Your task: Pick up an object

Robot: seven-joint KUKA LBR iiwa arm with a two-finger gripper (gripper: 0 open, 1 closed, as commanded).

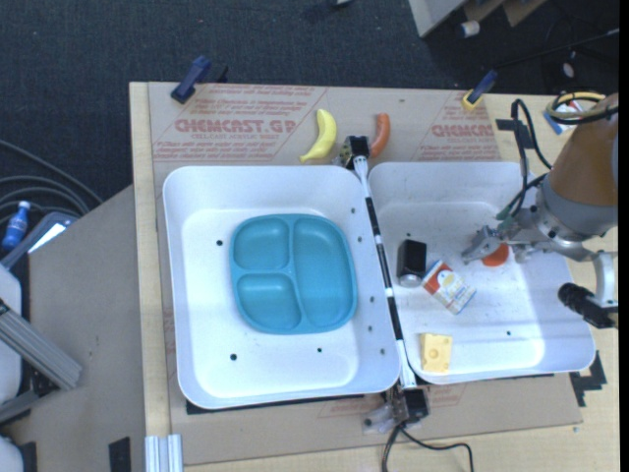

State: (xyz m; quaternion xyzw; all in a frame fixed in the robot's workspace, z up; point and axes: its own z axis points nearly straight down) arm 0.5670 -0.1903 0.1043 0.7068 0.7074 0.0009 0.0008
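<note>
The right bin (550, 347) holds several small objects. A black block (411, 260) lies near its left wall. Next to it is a white and orange carton (448, 288), and a yellow cheese wedge (436, 352) sits near the front edge. A small red-orange object (497, 256) lies mid-bin, partly covered by my gripper (484, 246), which hangs low right over it. The grey arm with its orange band (587, 163) reaches in from the right.
The left bin (197, 352) holds a blue divided plate (293, 271). Behind the bins on the bench lie a yellow banana (320, 136) and an orange sausage-shaped toy (380, 134). Blue clamps (191, 79) grip the board's far edge. Cables trail beside the arm.
</note>
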